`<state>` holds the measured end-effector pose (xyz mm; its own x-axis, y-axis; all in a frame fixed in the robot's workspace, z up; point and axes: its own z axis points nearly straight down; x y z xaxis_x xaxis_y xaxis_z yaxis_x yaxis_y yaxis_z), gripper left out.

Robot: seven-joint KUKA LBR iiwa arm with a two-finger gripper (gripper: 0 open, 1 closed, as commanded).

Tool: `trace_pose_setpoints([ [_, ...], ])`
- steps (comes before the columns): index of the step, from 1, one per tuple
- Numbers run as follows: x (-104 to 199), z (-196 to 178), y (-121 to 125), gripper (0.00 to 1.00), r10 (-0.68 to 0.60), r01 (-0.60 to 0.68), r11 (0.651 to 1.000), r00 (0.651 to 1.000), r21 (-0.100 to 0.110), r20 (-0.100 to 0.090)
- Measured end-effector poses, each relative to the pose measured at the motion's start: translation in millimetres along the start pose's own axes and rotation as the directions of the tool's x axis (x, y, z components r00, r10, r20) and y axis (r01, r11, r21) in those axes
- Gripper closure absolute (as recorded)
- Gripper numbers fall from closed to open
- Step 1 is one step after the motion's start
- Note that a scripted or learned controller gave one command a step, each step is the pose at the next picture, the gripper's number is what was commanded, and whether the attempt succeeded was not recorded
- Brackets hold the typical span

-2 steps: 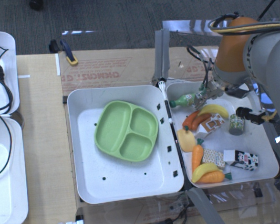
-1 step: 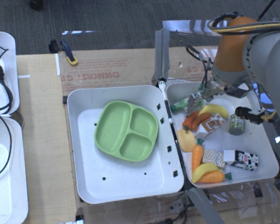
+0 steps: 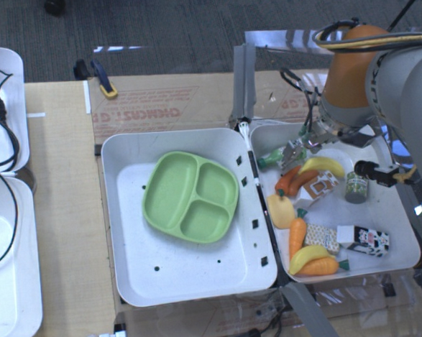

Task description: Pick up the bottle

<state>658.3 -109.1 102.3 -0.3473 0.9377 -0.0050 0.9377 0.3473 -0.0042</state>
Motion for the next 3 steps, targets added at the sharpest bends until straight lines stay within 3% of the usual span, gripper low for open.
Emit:
trace_pose_setpoints([
  [1,-2,-10,0,1.00,0.002,-0.002,1.000,1.000,-0.001,0.004],
  [2,-2,-10,-1,0.00,0.003,-0.003,1.000,1.000,0.000,0.004],
  [3,8,10,3,0.00,0.122,-0.122,0.992,0.992,-0.002,-0.004],
])
